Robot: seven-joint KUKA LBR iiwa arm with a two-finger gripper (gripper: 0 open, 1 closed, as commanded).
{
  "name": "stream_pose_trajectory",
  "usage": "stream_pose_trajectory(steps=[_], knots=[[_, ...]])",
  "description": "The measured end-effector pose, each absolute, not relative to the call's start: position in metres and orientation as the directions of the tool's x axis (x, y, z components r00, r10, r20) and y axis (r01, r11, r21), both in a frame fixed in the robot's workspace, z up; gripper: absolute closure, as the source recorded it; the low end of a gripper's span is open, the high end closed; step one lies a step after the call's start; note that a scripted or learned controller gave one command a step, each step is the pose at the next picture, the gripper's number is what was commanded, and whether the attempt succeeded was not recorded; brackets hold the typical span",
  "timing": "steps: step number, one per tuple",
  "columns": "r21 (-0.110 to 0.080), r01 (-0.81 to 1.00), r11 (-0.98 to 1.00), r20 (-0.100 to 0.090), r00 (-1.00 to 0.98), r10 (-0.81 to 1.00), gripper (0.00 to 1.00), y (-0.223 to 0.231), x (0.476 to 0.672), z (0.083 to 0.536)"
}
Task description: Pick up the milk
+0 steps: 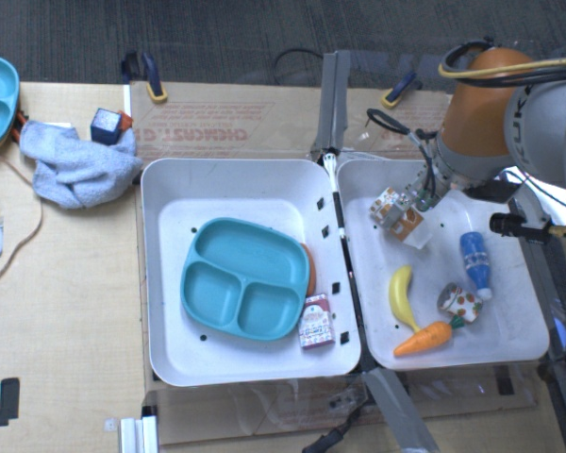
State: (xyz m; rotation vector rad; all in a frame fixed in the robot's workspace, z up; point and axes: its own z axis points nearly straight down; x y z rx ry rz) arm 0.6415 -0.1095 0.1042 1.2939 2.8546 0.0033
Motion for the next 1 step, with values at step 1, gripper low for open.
stream_pose_trajectory(steps=[1], knots=[[0.001, 0.647, 0.762, -0.002, -0.762, 0.647, 1.00, -0.0610, 0.6301, 0.2358]])
